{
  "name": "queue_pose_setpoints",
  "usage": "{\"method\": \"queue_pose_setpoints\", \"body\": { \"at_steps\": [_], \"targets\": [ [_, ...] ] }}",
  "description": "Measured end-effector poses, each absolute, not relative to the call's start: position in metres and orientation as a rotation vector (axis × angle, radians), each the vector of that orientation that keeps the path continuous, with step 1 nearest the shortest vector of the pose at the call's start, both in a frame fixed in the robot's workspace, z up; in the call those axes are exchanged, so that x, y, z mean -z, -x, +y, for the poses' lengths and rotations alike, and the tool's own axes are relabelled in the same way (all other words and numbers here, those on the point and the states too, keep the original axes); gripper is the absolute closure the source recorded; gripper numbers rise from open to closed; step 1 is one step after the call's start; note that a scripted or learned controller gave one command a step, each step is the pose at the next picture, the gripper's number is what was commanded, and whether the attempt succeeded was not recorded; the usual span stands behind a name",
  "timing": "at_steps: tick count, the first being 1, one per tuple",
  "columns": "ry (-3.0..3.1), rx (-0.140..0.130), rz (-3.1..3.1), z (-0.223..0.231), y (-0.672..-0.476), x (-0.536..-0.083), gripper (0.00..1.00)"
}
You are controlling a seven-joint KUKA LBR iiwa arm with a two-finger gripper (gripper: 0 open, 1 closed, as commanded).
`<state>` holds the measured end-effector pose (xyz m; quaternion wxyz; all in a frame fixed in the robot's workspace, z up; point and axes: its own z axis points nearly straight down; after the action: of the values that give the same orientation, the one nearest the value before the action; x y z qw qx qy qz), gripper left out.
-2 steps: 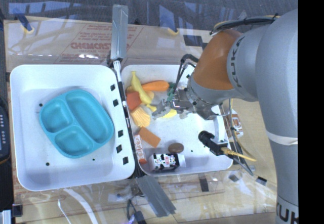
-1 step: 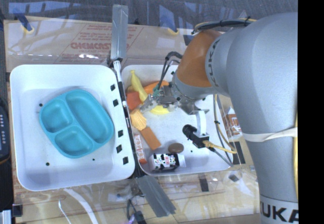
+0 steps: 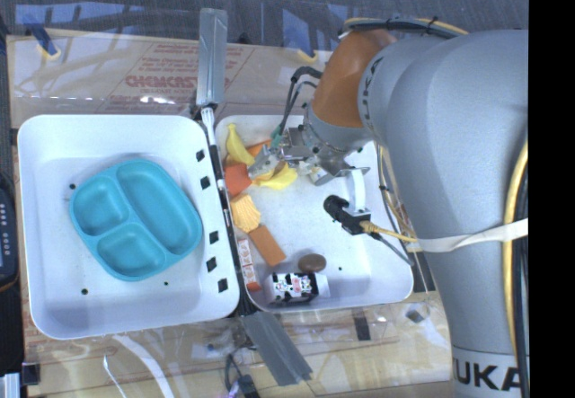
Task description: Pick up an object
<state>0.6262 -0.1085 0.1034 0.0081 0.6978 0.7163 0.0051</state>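
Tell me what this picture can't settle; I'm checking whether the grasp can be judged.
- Gripper, camera view: too small and cluttered to tell how the jaws stand, or whether they hold the yellow item.
- Right bin: its right side is hidden by the arm.
- Black-and-white pack: print too small to read.

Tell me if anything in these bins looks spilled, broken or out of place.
Nothing stands out. The blue divided plate lies flat in the left bin; the toy food pieces sit loosely piled in the right bin near the end effector.
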Motion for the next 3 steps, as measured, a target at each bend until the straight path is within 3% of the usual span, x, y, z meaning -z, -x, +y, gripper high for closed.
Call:
{"method": "queue_pose_setpoints", "body": {
  "at_steps": [1, 2, 3],
  "targets": [
    [-2.173, -0.019, 2.239, -0.109, -0.628, -0.116, 1.00],
    [-2.174, -0.017, 2.240, -0.109, -0.627, -0.115, 0.00],
    [-2.169, -0.002, 2.270, -0.103, -0.624, -0.095, 0.00]
  ]
}}
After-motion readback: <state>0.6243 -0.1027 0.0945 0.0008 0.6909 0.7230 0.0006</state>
